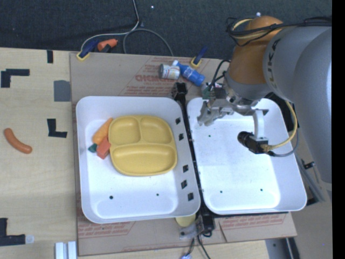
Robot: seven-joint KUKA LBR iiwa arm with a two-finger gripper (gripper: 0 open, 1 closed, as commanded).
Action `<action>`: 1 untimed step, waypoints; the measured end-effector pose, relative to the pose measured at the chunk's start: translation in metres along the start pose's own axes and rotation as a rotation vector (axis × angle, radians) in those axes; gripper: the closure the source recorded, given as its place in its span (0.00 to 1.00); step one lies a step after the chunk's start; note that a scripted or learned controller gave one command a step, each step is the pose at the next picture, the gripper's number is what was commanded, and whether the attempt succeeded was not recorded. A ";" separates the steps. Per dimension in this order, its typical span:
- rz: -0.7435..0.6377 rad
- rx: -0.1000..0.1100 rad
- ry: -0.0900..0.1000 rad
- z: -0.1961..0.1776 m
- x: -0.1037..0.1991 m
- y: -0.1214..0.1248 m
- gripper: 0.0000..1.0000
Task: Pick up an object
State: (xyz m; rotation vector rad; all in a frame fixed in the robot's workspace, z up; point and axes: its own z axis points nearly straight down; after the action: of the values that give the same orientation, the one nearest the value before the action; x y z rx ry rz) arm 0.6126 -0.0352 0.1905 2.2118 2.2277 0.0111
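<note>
A yellow divided plate (pixel 143 145) lies in the left bin (pixel 129 198). An orange carrot-like toy (pixel 101 132) and a small red piece (pixel 102 150) rest against the plate's left edge. My gripper (pixel 207 115) hangs over the far left corner of the right bin (pixel 248 193), near the divider between the bins. Nothing shows between its fingers.
A blue and white bottle (pixel 180 72) lies on the cardboard behind the bins. An orange sausage-shaped toy (pixel 17 141) sits on the bench at far left. Clamps and cables sit along the back edge. The arm's grey and orange body covers the right bin's far right side.
</note>
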 end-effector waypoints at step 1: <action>-0.003 0.008 0.001 0.007 0.083 -0.007 1.00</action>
State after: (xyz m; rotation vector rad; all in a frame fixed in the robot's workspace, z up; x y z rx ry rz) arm 0.6053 0.0478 0.1838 2.2130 2.2354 0.0023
